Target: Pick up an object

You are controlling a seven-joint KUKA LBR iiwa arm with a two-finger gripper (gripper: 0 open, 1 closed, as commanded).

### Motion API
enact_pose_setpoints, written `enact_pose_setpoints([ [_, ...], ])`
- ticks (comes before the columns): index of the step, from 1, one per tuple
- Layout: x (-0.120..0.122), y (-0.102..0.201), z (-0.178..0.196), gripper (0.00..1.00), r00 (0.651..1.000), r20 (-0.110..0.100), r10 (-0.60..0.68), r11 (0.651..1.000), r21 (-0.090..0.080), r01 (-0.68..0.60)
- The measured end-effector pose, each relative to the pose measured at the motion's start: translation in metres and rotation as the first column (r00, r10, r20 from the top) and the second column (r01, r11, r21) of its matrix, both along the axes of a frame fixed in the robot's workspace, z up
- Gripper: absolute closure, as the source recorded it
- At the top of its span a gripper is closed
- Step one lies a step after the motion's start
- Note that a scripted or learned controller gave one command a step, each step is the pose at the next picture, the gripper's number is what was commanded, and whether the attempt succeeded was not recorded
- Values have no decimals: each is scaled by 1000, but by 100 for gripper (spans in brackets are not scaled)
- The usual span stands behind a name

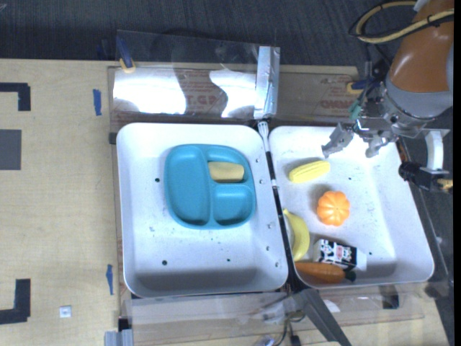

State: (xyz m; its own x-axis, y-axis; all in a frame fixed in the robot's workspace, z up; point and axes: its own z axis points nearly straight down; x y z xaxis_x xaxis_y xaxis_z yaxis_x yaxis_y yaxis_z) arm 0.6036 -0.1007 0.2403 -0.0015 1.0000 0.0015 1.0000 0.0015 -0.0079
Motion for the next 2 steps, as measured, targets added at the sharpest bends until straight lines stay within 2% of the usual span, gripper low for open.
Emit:
enact_pose_setpoints([
  [1,-16,-49,-142,0,982,-5,187,982,3,-187],
  [2,-111,-18,-119,0,968,9,250,968,-2,-250],
])
